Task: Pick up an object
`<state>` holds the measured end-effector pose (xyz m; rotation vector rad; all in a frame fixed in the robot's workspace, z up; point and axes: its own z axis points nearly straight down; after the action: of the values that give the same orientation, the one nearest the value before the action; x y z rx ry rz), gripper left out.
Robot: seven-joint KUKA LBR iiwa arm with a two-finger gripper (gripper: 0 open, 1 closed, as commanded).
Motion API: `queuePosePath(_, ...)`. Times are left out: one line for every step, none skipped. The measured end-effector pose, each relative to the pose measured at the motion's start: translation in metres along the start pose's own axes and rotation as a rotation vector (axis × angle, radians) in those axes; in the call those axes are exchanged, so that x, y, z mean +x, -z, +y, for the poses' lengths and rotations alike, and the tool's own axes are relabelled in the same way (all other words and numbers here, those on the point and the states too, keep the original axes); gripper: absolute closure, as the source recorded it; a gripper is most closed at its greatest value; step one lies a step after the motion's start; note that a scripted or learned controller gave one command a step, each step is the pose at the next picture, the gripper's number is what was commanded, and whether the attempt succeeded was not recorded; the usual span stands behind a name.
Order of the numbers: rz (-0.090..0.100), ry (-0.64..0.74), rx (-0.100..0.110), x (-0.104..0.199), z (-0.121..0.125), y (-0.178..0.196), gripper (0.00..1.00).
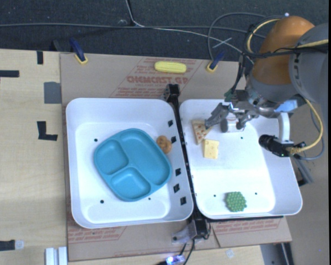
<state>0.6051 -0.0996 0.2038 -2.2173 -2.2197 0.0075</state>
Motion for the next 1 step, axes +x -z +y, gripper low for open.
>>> queuePosePath(-0.001,-0.001,0.0,-0.0069,0.006,-0.0536,0.0)
